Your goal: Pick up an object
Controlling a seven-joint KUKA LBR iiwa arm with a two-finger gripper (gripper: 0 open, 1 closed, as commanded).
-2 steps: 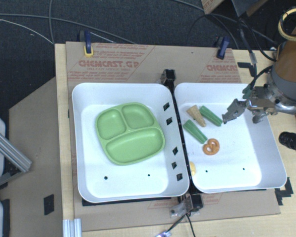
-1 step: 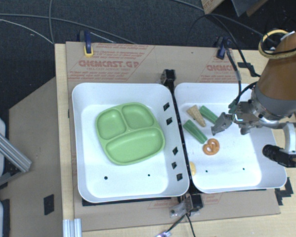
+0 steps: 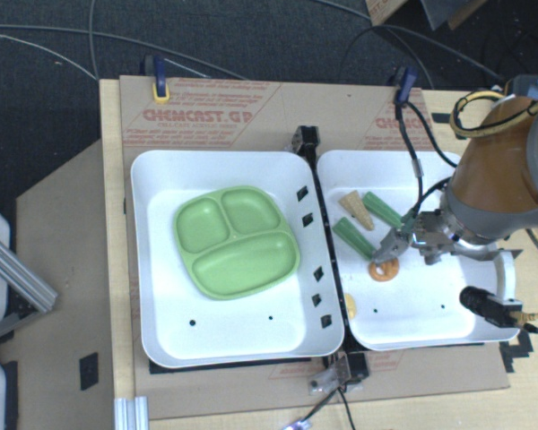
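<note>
We see a bench point(image 3: 206, 101) of brown board with red print, carrying two shallow white bins side by side. The left bin point(image 3: 161, 330) holds a green divided plate point(image 3: 238, 242), three compartments, lying flat near the bin's middle. The right bin point(image 3: 421, 316) sits just beside it, the two rims touching along a black centre strip.

The arm point(image 3: 498, 173) comes in from the right, grey with an orange band, and covers the right bin's right side. Its gripper point(image 3: 393, 249) points left and down into the right bin, tip right above an orange round piece point(image 3: 385, 270). We cannot tell how far the gripper is open, and we see nothing clearly held by it.

Smaller things in the right bin: a green stick point(image 3: 351, 237) lying at a slant left of the gripper, a second green piece point(image 3: 381, 210) farther back, and a tan wedge point(image 3: 357, 210) just beside that one. A small yellowish bit point(image 3: 351, 307) lies at the bin's left rim, near the front. Two blue clamps point(image 3: 160, 77) grip the bench's far edge.
</note>
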